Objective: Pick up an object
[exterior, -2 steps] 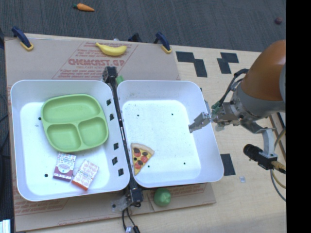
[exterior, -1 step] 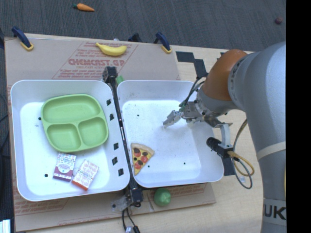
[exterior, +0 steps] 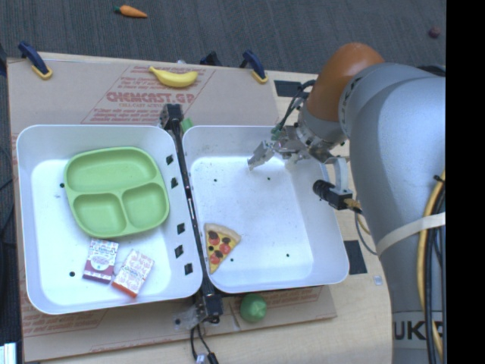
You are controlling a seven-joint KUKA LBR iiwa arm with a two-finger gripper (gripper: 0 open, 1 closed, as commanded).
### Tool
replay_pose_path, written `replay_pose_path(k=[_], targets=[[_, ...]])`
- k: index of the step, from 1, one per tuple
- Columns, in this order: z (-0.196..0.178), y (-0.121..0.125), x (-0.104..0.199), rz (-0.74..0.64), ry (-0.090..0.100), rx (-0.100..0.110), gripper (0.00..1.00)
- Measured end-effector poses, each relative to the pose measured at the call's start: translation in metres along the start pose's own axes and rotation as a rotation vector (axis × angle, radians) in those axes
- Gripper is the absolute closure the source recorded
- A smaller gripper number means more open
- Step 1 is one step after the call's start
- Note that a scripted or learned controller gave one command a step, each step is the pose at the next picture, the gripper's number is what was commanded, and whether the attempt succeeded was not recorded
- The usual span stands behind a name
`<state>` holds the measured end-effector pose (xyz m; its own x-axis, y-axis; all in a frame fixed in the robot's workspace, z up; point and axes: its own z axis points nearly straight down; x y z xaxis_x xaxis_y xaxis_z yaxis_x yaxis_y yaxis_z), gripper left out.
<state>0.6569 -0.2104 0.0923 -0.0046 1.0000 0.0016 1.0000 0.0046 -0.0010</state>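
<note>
Above the far edge of the right bin (exterior: 326,256), the gripper (exterior: 263,156) is hanging with fingers slightly apart, gripping nothing. Near that bin's front-left corner, the pizza slice (exterior: 219,246) is lying flat, well apart from the gripper. Judging by this, the grey arm (exterior: 394,135) should be travelling forward and left, descending squarely, straddling the slice's narrow width.

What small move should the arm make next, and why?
Probably move the gripper toward the pizza slice. The gripper hangs at the far side of the right bin, with nothing seen between its fingers, and the slice lies at that bin's near left corner.
</note>
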Motion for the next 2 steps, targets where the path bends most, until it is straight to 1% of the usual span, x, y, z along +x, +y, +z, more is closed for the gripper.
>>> replay_pose_path(k=[1,2], targets=[[0.001,0.000,0.046,-0.002,0.000,0.002,0.00],[-0.010,0.000,0.047,-0.006,0.001,0.003,1.00]])
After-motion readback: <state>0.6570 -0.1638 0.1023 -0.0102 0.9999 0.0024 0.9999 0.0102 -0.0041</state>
